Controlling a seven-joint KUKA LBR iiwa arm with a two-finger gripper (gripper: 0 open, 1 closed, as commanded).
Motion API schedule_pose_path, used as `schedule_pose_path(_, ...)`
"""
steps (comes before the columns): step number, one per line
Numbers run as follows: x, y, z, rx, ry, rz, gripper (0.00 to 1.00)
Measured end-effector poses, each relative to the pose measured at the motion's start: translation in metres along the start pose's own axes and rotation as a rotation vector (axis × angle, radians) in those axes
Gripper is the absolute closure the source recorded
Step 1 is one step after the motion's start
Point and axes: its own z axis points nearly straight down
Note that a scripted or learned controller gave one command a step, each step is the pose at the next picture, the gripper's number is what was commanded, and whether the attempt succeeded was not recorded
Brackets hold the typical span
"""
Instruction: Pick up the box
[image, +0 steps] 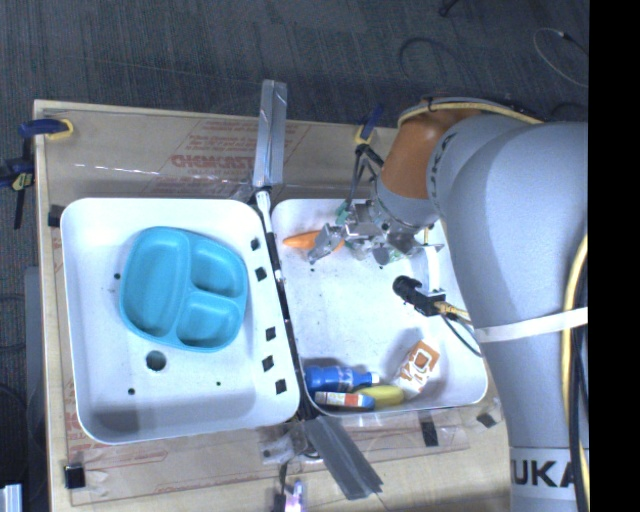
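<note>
Box (421, 362) lies ungrasped at right bin's (330, 300) near corner; pincer (345, 238) up by far wall, state I cannot tell; I judge approach pending, must travel toward box.

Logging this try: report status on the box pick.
Gripper at right bin's far end, over orange item. Box untouched, near corner. Bottles beside it.

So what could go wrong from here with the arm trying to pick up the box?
The gripper sits at the right bin's far edge by an orange item, so it may grab that instead. The box lies tilted against the near wall, beside the bottles, leaving little finger room.
</note>
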Motion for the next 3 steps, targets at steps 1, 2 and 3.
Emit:
schedule_pose_path(1,0.021,-0.087,0.001,0.003,0.001,0.095,0.00)
schedule_pose_path(2,0.012,-0.034,0.000,0.000,0.001,0.050,0.00)
schedule_pose_path(3,-0.006,0.010,0.000,0.001,0.000,0.075,0.00)
